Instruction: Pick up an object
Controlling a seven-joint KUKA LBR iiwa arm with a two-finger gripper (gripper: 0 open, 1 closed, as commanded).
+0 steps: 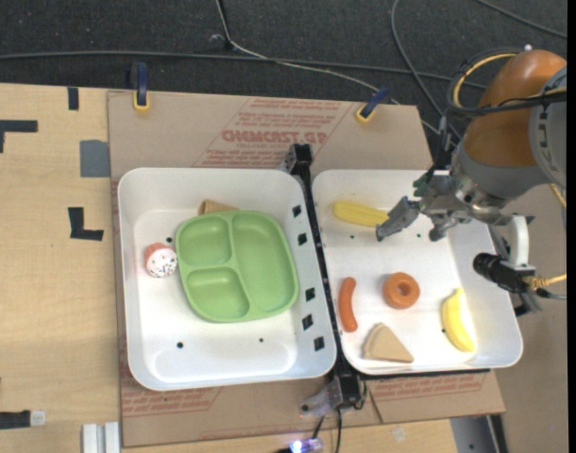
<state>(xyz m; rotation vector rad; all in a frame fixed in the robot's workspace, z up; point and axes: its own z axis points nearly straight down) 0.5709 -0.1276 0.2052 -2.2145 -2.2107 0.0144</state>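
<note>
Two shallow white plastic bins sit side by side: the left bin (142,347) and the right bin (500,357). The grey arm with its orange band (515,102) reaches in from 3 o'clock. A green sectioned plastic tray (237,264) fills much of the left bin, a small white ball with red spots (160,261) touching it at 9 o'clock.

The two-finger gripper (418,223) hangs over the right bin's upper half, fingers spread apart with nothing between them. The yellow corn cob (360,215) is the nearest piece, just beside the gripper at 9 o'clock, long axis running 9 to 3. I judge it the likeliest pick, though the bin's far wall is close behind it.

Toward 6 o'clock lie a yellow banana (457,321), tan wedge (387,344), orange ring (400,291) and red sausage (347,305), all well apart.
</note>
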